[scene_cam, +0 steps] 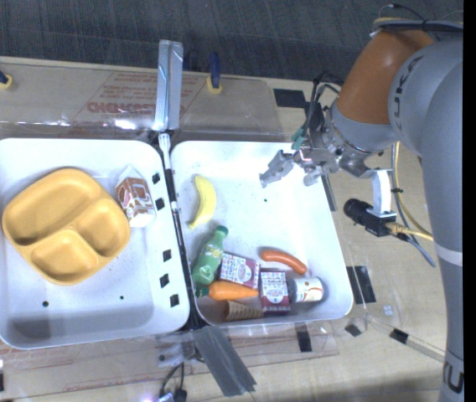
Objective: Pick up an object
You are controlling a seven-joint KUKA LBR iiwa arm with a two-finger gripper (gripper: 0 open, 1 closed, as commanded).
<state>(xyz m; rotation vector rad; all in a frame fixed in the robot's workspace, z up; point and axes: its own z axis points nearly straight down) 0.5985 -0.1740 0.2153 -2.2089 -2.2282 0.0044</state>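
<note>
Grey fingers (291, 168) spread, holding nothing, over right bin (322, 216); carton (238, 270) labels unreadable.

the arm (426, 99) is smooth matte grey with rounded, tube-like segments, and a broad glossy orange band (372, 78) wraps it above the wrist. dark lettering runs along the grey shell beside the band. thin black cables loop around the wrist, and a yellow cable trails lower down. the gripper (292, 166) is a cluster of grey metal parts with small green and red spots.
</note>
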